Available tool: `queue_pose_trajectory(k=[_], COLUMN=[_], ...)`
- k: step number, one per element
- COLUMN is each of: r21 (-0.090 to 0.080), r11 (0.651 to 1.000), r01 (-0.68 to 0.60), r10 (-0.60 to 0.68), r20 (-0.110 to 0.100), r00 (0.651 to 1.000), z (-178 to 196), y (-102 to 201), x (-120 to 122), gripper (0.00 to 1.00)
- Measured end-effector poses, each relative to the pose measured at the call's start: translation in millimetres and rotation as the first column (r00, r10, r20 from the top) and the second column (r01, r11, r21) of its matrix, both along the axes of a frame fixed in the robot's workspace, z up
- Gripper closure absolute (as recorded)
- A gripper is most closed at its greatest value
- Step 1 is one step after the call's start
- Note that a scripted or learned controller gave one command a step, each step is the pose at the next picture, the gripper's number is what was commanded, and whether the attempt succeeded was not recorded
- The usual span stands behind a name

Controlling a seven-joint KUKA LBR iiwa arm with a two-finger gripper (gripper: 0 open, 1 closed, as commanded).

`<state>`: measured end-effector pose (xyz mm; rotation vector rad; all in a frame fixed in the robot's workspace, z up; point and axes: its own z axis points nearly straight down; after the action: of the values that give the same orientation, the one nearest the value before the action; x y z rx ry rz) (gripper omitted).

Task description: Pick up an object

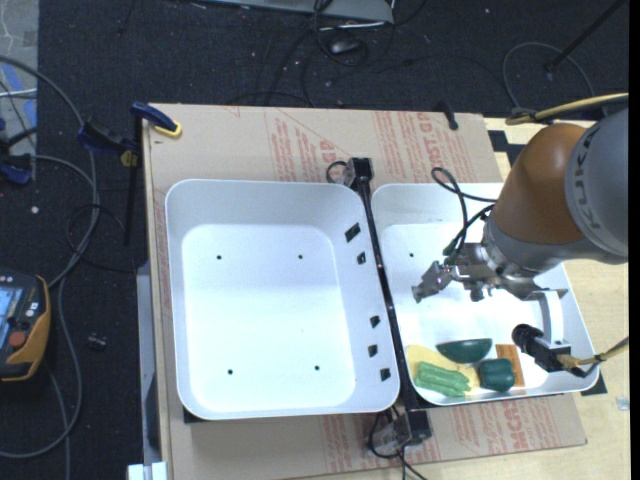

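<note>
My gripper (432,284) hangs over the middle of the right bin (400,218), on the arm that comes in from the right. Nothing shows in it. Along that bin's front edge lies a cluster of objects, below and to the right of the gripper. There is a dark green rounded piece (465,349), a light green ridged piece (441,379), a teal lump (496,374), a pale yellow piece (423,355) and a small orange block (506,354).
The left bin (200,208) stands beside the right one, with a black divider rail (376,278) between them. Both rest on a cardboard sheet (300,138). Cables and a blue clamp (150,118) lie beyond the bench's back left corner.
</note>
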<state>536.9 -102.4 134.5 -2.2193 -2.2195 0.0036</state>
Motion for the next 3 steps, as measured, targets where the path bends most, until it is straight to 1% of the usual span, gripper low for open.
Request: queue_pose_trajectory(k=[1, 2, 3], r21=[0.0, -0.001, -0.001], r11=[1.0, 1.0, 1.0], r01=[0.0, 0.0, 0.0], r10=[0.0, 0.0, 0.0], r20=[0.004, 0.007, 0.008], r00=[1.0, 1.0, 1.0], z=[12, 54, 106], y=[0, -2, -2], x=[1, 0, 1], gripper=[1.0, 1.0, 1.0])
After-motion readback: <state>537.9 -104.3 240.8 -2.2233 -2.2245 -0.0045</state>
